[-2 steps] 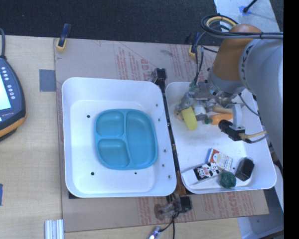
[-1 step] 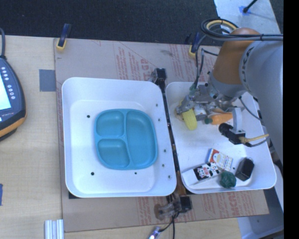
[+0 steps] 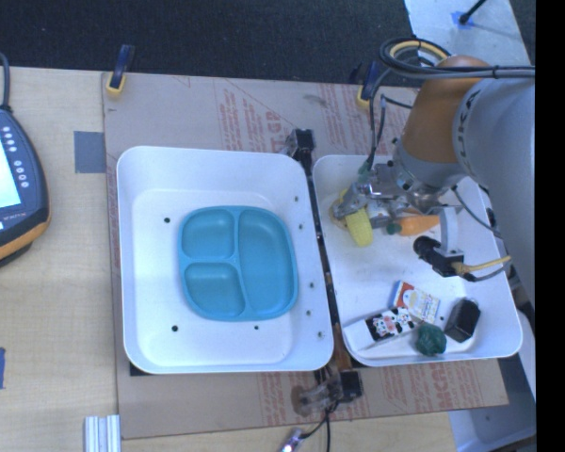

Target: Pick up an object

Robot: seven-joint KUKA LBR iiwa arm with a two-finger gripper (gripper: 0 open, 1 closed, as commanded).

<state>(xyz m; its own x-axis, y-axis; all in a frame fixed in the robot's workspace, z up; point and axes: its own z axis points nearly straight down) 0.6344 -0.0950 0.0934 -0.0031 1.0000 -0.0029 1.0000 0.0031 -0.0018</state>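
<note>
While the gripper (image 3: 370, 199) hangs low in the right bin (image 3: 358, 347), I cannot tell how it is set; a stubby yellow piece (image 3: 359, 230) lies just beneath it. Farther from the gripper sit a printed card (image 3: 405, 311), a knobbly green lump (image 3: 430, 340) and a black block (image 3: 462, 319). Left of the gripper, the other bin (image 3: 151, 337) holds a smooth blue three-part plate (image 3: 237, 262).

From my seat, the two bins (image 3: 132, 252) look like smooth white plastic with a faint sheen. The blue tray (image 3: 237, 262) in the left one is matt plastic, evenly coloured. The bench (image 3: 47, 328) reads as pale wood, and the sheet under the bins (image 3: 226, 116) as brown printed cardboard, dull and a little scuffed. The arm (image 3: 494, 130) at the upper right has a smooth grey painted shell with a glossy orange band (image 3: 433, 116). The small card packets (image 3: 400, 314) at the lower right look like printed paper.
</note>
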